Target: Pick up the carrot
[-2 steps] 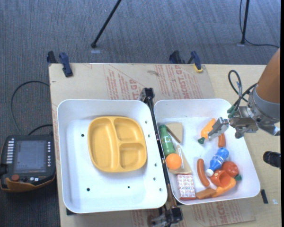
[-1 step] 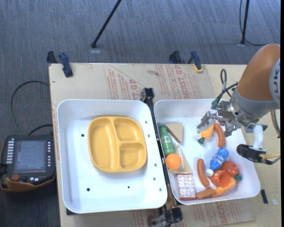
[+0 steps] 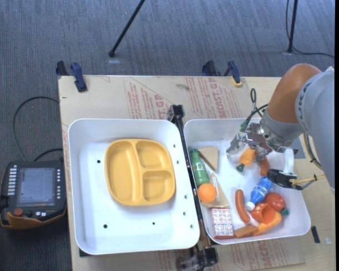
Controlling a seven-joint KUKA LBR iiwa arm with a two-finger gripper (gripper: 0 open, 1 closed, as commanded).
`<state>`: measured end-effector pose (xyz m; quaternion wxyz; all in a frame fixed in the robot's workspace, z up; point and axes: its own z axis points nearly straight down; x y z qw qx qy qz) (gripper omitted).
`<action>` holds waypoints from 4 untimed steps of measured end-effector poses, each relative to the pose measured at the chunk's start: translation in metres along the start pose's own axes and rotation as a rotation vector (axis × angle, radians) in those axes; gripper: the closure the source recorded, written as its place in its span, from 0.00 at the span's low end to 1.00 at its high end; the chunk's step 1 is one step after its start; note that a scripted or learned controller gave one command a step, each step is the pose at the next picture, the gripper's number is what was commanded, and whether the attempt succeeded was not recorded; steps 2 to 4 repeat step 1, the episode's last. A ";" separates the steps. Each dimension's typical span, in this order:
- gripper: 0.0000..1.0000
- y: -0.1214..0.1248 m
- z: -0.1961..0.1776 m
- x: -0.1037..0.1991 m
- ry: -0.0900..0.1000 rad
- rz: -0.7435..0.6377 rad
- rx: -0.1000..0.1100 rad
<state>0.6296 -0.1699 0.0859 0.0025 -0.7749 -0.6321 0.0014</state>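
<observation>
The carrot [image 3: 247, 156] is a short orange piece with a green tip pointing down-left, in the upper middle of the right bin [image 3: 226, 126]. My gripper [image 3: 247, 147] reaches in from the right and stands right over it. The carrot's upper end sits between the fingers, which are shut on it. The grey wrist and orange band hide part of the bin's right side.
In the right bin lie a green bottle [image 3: 198, 167], an orange ball [image 3: 207, 193], a bread slice [image 3: 211, 157], a cracker pack [image 3: 221, 221], a sausage [image 3: 242, 205], a blue bottle [image 3: 260, 189] and a red tomato [image 3: 274, 201]. The left bin [image 3: 85, 208] holds a yellow divided plate [image 3: 140, 170].
</observation>
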 end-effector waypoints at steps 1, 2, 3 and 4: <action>1.00 0.001 -0.012 0.000 0.000 -0.002 -0.002; 1.00 0.001 -0.012 0.000 0.000 -0.002 -0.002; 1.00 0.001 -0.012 0.000 0.000 -0.002 -0.002; 1.00 0.001 -0.012 0.000 0.000 -0.002 -0.002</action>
